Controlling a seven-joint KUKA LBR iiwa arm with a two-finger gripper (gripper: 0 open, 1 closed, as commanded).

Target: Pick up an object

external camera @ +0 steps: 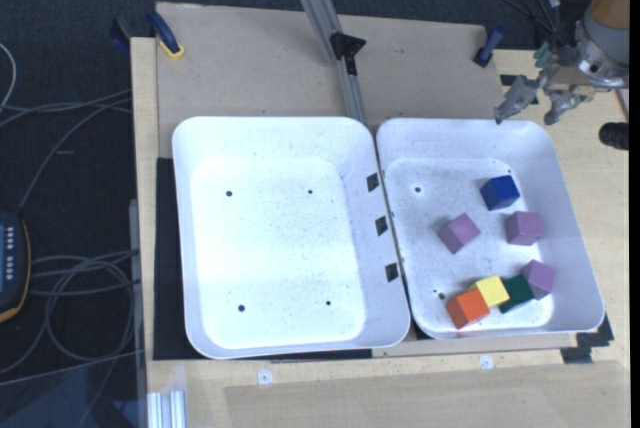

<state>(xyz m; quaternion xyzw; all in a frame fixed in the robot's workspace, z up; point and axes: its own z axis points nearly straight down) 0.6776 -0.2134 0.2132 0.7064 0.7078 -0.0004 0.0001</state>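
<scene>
- The right bin (560, 166) is the landmark; it holds seven small blocks, and any of them would serve as the object to pick.
- A blue cube (499, 191) sits nearest the bin's far wall, alone with bare floor on all sides.
- Toward the bin's middle lies a purple cube (459, 232), also apart from its neighbours; a second purple cube (523, 227) lies closer to the bin's right wall.
- Near the bin's front wall four blocks huddle together: an orange block (466, 307), a yellow block (491, 291), a green block (517, 290) and a third purple block (539, 277), touching or nearly so.
- These look like light, rigid blocks with flat faces, probably not fragile, though smooth sides could slip. The best hold is across two opposite flat faces, and the lone blue cube or the middle purple cube leaves room for fingers on both sides; the huddled four do not.
- The gripper (536, 103) hangs just beyond the bin's far right corner, outside the rim, its fingers (513, 103) spread apart, with nothing between them and touching no block.
</scene>
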